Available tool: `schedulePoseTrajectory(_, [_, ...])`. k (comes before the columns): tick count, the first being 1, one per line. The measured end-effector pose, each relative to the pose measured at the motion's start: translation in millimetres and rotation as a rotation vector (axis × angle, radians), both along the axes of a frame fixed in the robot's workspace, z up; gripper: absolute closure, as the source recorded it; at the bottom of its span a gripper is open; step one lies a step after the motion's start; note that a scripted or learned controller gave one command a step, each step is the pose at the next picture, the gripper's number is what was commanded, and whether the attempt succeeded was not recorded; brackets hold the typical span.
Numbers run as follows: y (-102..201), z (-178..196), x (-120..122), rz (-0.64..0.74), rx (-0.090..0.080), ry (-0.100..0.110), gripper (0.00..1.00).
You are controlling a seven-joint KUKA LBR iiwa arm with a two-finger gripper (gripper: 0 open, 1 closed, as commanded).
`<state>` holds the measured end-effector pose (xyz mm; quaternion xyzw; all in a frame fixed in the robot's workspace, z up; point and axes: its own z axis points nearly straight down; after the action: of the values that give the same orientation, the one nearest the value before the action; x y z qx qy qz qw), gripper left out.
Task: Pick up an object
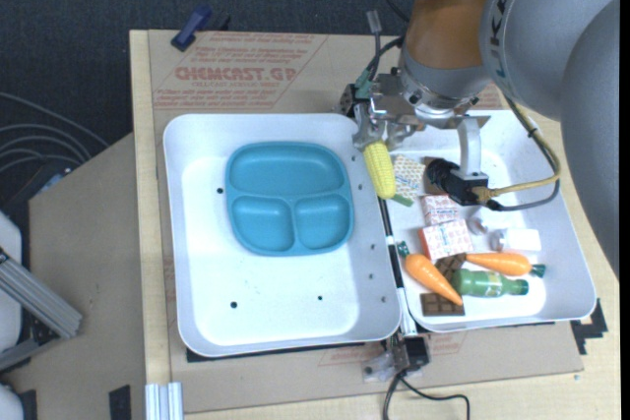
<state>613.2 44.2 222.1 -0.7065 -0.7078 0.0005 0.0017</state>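
Okay, likely target is the corn cob [380, 170]. It's the item nearest the gripper [377, 125], lying at about 10 o'clock in the right bin [569, 246], right on the seam with the left bin [192, 241], long axis running 12 to 6. The gripper sits at the cob's 12 o'clock end, touching or just above it. Can't tell if it's open, closed or clamped on the cob, as the wrist blocks that.

Handling guess: toy corn, light, stiff plastic, bumpy kernels so fair grip, but round so it may roll or pivot. Best hold is across the mid-length, not the tapered tip.

At 4 o'clock from the cob there's a red-and-white box [445, 226] with print too small to read. Further toward 5 o'clock are two carrots [433, 277], a green bottle [492, 285] and a brown chocolate bar [443, 298].

The left bin holds a blue divided plate [290, 197].

The cardboard [236, 64] at 12 o'clock, under the bins, reads "CHEMCAST GP" in red; the smaller lines are illegible.
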Motion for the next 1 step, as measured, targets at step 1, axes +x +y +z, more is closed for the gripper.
schedulePoseTrajectory(1, [78.9, 12.6, -70.6, 0.000, -0.001, 0.001, 1.00])
